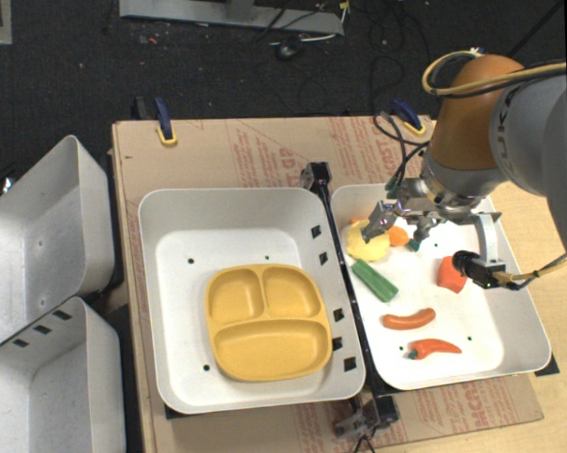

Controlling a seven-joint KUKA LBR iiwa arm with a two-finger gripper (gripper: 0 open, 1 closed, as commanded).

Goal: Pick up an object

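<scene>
objects: yellow fruit, green piece, sausage, chili, orange-red piece, all in right bin
gripper: low over yellow fruit, holding nothing visibly
left bin: holds yellow divided tray

Robotics laboratory: industrial arm above white bins on a clamped cardboard-covered bench, loose cables crossing dark carpet.
</scene>
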